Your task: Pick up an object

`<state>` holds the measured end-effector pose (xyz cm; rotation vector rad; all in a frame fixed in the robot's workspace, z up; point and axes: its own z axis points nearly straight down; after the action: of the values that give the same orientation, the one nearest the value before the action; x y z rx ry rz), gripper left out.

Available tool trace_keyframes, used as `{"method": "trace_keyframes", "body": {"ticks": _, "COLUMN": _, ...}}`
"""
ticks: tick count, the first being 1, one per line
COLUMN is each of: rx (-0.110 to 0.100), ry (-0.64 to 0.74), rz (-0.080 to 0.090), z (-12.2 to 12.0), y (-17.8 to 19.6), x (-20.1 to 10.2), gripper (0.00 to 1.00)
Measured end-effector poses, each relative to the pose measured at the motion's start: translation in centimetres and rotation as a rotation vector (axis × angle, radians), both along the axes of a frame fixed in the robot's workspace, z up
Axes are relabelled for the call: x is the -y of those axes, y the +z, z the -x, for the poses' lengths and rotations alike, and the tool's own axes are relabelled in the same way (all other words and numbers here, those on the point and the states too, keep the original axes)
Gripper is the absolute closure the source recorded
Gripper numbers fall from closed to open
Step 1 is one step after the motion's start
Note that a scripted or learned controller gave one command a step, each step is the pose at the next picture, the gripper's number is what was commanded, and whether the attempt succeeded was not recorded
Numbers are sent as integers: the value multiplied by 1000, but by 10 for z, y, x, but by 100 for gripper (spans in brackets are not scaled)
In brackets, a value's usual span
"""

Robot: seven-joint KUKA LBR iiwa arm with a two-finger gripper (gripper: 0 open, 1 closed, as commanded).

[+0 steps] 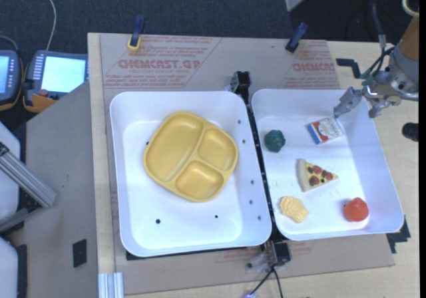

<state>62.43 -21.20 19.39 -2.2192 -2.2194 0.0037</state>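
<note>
- Leftmost, the left bin [133,223] is a shallow white tray with rounded corners, and it holds a yellow divided plate [192,155] near its centre, turned at an angle, with three compartments: one long one and two smaller ones.
- Next, the right bin [383,177] lies just beside the left one, their rims almost touching along a dark seam.
- Inside the right bin, at about 9 o'clock from its centre, sits a dark green ball [274,140], small, round and slightly bumpy.
- At about 7 o'clock lies a pale yellow ridged piece [293,208], lumpy in outline, close to the bin's near wall.
- Near the centre rests a pizza slice toy [314,174], a tan wedge with red spots on top, its point aimed toward 3 o'clock.
- At about 12 o'clock lies a small carton [325,130], white with a blue edge and a red patch, tilted.
- At about 4 o'clock sits a red-orange round object [356,209], smooth and shiny, well apart from the carton.
- Farthest right, the gripper [360,105] hangs at about 1 o'clock over the bin's far right corner, its two grey fingers [345,102] spread apart with nothing between them; the nearer finger is just beside the carton, whether touching it I cannot tell.
</note>
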Motion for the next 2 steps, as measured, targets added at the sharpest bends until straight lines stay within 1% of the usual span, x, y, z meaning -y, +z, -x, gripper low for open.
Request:
{"method": "trace_keyframes", "body": {"ticks": 1, "rx": -3, "ry": 0, "rz": -1, "z": 4, "y": -64, "x": -1, "gripper": 0}}
{"method": "trace_keyframes", "body": {"ticks": 2, "rx": 5, "ry": 0, "rz": -2, "z": 2, "y": -107, "x": -1, "gripper": 0}}
